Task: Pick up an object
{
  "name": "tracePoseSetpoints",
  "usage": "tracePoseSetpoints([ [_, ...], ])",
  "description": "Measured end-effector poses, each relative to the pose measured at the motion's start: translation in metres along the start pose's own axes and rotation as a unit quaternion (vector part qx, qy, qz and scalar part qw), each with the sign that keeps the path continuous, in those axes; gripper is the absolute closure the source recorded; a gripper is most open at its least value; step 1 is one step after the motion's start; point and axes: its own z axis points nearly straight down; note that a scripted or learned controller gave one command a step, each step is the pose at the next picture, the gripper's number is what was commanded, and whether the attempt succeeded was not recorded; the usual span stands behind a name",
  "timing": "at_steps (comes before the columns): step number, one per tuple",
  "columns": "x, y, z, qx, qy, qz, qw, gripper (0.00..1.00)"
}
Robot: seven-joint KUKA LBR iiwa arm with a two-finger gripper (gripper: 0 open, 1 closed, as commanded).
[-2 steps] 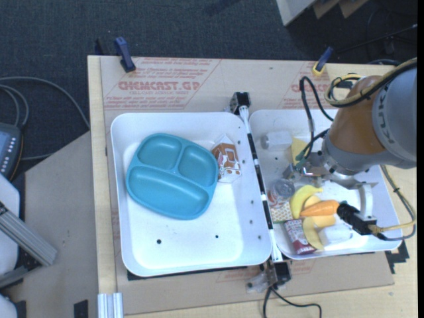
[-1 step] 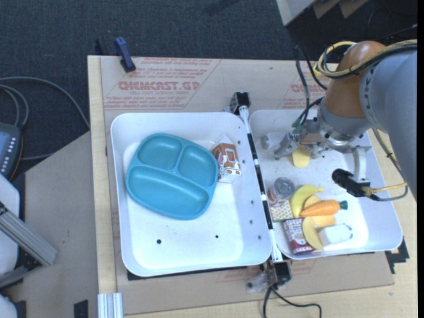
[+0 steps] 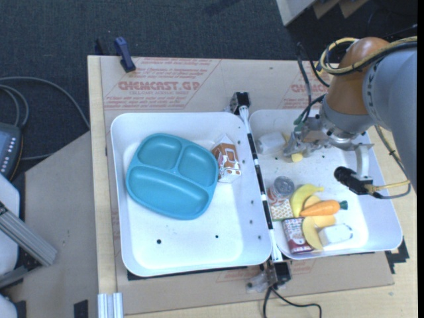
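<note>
my bench (image 3: 172, 85) topped with printed brown cardboard, left white bin (image 3: 132, 244) lying flat on it, right white bin (image 3: 391, 227) touching the left bin's far side, blue clamp (image 3: 124, 53) behind the left bin at the bench's back edge

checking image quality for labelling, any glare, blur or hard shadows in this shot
Camera view: even, soft light with faint shadows; the white bins look bright but keep their edges; the blue plate, banana and carrot are fairly sharp; the end effector is small and soft, its detail hard to read.
</note>
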Motion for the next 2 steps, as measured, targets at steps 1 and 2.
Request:
tracePoseSetpoints([
  [1, 0.085, -0.029, -0.090, 0.001, 0.001, 0.000, 1.0000, 1.00],
  [2, 0.139, -0.034, -0.099, 0.001, 0.001, 0.001, 1.0000, 1.00],
])
